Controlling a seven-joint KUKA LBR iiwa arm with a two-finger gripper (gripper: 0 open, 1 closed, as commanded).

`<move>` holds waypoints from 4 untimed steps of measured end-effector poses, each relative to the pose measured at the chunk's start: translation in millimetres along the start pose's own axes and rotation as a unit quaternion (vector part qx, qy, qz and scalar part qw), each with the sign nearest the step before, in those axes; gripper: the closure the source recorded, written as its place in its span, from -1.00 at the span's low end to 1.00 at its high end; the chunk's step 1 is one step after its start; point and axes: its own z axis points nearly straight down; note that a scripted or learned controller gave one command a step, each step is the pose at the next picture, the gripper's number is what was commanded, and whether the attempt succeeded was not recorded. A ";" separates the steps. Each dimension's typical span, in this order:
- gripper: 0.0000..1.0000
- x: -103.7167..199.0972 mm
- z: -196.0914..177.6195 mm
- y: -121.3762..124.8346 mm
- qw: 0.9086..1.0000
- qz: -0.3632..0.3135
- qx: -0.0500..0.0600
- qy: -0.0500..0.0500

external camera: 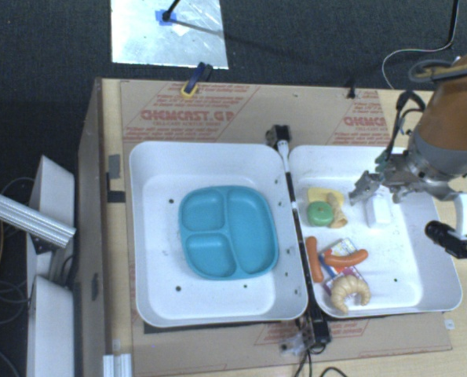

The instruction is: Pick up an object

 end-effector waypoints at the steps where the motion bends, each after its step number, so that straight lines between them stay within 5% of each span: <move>1: -1.00 7.2 58.4 -63.9 1.000 0.001 0.001 0.000; 2: -1.00 21.8 115.9 -7.6 1.000 0.000 0.001 0.000; 3: -1.00 25.7 123.9 -77.2 1.000 0.001 0.000 0.000; 4: -1.00 -7.3 32.0 -21.6 1.000 0.000 -0.001 -0.001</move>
